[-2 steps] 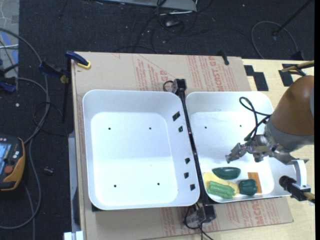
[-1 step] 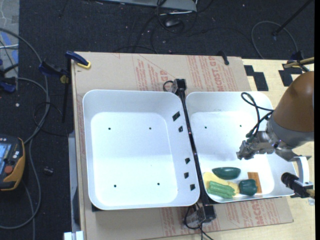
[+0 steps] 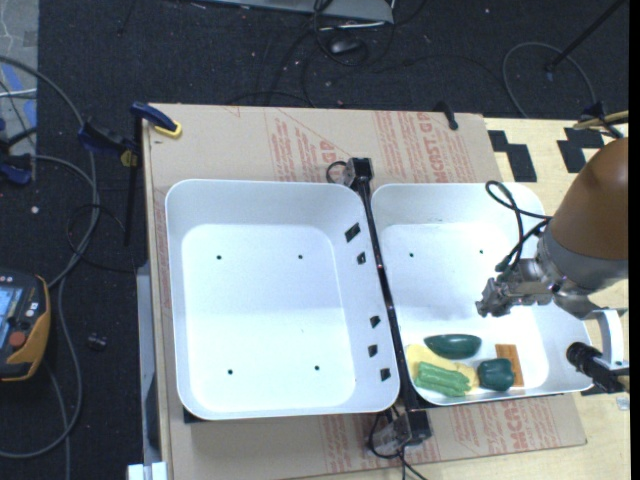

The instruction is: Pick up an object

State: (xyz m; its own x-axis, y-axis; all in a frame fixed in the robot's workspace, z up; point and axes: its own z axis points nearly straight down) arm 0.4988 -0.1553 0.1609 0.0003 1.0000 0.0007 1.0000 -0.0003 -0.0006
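Observation:
The right bin (image 3: 440, 218) holds several small objects along its near edge: a dark green oval piece (image 3: 453, 345), a light green ridged piece (image 3: 440, 378) lying over a yellow one (image 3: 455, 368), a teal block (image 3: 495, 374) and an orange-brown block (image 3: 508, 354). My gripper (image 3: 500, 296) hangs over the right half of this bin, a little above and to the right of the dark green oval. Nothing shows between its tips. The grey arm with its orange band (image 3: 600, 203) comes in from the right.
The left bin (image 3: 265, 293) sits beside the right one, with a black divider rail (image 3: 375, 278) between them. Both rest on a cardboard sheet (image 3: 300, 143). A cable (image 3: 510, 213) loops off the wrist over the right bin. Cables and a clamp lie on the dark floor around.

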